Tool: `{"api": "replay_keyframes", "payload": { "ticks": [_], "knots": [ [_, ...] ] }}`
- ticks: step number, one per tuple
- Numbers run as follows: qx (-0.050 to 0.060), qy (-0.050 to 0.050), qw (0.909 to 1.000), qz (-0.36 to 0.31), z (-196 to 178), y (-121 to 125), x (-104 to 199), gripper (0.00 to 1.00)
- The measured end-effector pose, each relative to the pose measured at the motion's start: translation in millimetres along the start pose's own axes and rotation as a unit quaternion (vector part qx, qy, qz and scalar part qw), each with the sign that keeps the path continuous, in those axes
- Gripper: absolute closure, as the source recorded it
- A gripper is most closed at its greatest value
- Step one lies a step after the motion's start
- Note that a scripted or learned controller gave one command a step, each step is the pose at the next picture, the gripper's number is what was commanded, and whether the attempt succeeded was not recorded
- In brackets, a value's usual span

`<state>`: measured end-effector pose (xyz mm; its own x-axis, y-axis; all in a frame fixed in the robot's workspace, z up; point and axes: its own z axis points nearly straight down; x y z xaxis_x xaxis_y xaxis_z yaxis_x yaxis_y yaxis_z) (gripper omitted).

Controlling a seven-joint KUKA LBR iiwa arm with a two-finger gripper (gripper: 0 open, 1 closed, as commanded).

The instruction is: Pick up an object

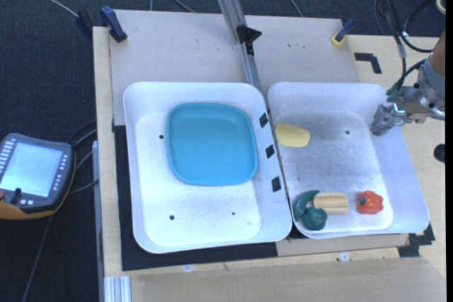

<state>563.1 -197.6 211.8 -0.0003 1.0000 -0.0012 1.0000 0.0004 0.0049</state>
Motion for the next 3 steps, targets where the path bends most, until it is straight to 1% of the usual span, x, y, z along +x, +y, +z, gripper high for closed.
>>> {"api": "replay_keyframes", "payload": {
  "ticks": [1,2,3],
  "knots": [
    [0.002,0.001,1.0,-0.002,-0.4,-1.0,49.3,1.0],
    [0.002,0.001,1.0,-0.002,4.5,-12.8,97.0,1.0],
    [0.001,0.001,1.0,-0.002,-12.8,-27.1,145.1,1.0]
  ]
}}
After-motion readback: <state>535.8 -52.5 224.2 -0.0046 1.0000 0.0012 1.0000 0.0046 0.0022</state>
